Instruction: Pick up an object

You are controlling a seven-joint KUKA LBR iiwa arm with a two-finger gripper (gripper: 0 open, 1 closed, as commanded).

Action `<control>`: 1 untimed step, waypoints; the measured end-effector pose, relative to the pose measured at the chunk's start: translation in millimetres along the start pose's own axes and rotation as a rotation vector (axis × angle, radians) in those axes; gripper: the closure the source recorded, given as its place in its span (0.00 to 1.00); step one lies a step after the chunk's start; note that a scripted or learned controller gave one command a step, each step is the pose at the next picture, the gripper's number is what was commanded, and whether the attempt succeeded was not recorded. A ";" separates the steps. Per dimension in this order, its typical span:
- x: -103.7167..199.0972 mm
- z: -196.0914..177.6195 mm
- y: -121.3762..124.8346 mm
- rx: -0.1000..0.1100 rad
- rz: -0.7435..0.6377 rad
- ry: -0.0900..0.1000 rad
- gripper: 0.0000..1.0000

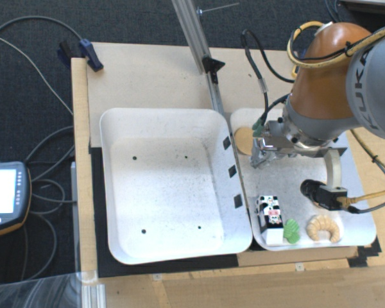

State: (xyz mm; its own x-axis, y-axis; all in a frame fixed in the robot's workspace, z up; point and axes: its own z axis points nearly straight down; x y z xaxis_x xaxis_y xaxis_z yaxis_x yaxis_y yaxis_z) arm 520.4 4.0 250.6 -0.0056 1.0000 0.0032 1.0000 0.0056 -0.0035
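The end effector hangs low over the right bin, near its upper left corner; whether it is clenched I cannot tell. The croissant lies near the front edge, well apart. Best centre over it before descending.

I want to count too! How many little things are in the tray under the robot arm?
4 visible: a tan round piece at the right bin's far left, then a black-and-white box, a green piece and a croissant-shaped toy along its near edge. The arm may hide more.
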 end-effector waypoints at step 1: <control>51.7 0.2 13.2 -0.005 -0.001 -0.001 1.00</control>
